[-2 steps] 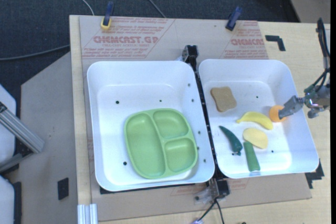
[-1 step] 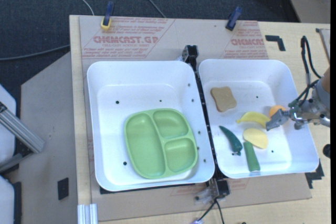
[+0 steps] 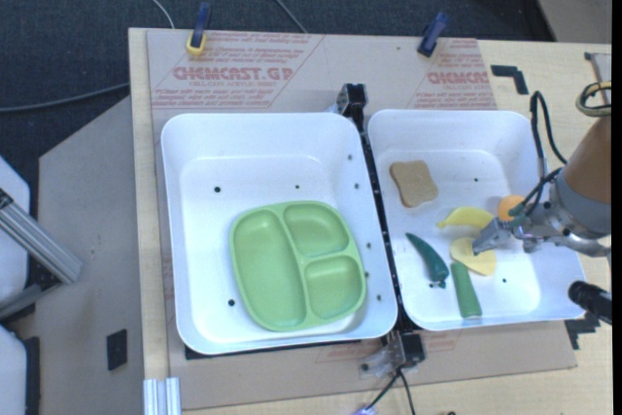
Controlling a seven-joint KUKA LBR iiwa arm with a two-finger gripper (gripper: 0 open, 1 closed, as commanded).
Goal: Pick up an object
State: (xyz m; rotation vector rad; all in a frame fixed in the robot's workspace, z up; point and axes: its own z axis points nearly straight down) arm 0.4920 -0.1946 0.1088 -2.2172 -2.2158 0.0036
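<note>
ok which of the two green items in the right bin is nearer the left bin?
The dark teal curved piece. The lighter green straight stick lies on its far side, away from the divider and nearer the gripper.

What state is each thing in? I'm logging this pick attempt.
Gripper: low in the right bin, over the yellow pieces.
Green divided tray: flat in the left bin.
Tan slice: flat, apart.
Green pepper: lying loose.
Green stick: lying loose.

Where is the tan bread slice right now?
The tan bread slice lies in the right bin, upper-left part, above the yellow piece and dark green pepper.
</note>
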